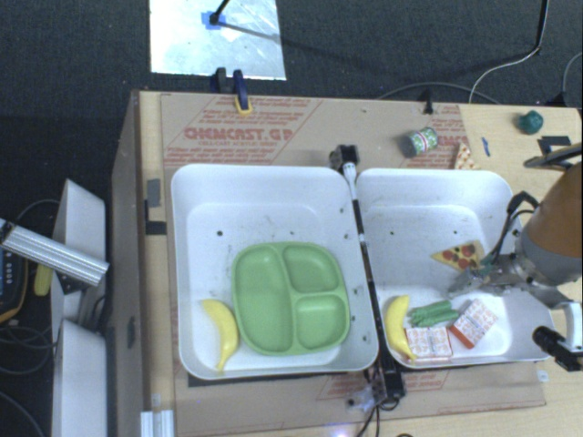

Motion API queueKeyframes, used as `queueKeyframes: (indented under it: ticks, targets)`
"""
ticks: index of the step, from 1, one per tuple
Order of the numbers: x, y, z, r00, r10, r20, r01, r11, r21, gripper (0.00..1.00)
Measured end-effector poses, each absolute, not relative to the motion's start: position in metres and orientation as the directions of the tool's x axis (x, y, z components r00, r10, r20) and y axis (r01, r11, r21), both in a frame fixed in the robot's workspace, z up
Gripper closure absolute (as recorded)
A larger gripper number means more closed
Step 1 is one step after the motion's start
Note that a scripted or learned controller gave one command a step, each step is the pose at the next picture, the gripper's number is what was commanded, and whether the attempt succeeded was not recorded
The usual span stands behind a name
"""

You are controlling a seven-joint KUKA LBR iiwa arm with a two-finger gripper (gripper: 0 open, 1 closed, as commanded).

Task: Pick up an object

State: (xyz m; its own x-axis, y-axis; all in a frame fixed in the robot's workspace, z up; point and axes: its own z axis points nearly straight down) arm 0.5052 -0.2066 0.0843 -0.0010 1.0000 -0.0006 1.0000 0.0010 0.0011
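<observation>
2 shallow white bins sit side by side on the bench. The left bin point(196, 198) holds a green divided plate point(291, 297) with 3 compartments and a banana point(221, 331) just beside the plate's near-left edge. The right bin point(428, 198) holds a second banana point(397, 324) at its near-left corner, a green bean pod point(434, 313) just right of it, 2 small red-and-white packets point(428, 341) point(475, 323) near the front wall, and a pizza slice point(459, 257) farther back. The gripper point(469, 282) hangs low over the right bin, between the pizza slice and the packets; whether it is wide or narrow cannot be told. A small green can point(421, 141) lies on the bench beyond the bins.
</observation>
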Motion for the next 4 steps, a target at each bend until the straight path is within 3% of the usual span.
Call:
queueKeyframes:
  ticks: [1, 2, 3, 4]
  targets:
    - [0.646, -0.206, 0.142, -0.004, 1.0, -0.001, 1.0, 0.004, 0.006, 0.0]
    - [0.587, -0.207, 0.15, -0.002, 1.0, -0.001, 1.0, 0.002, 0.002, 0.0]
    - [0.558, -0.206, 0.114, -0.001, 1.0, 0.0, 1.0, 0.001, 0.0, 0.0]
    - [0.512, -0.207, 0.13, 0.0, 1.0, -0.001, 1.0, 0.0, 0.002, 0.0]
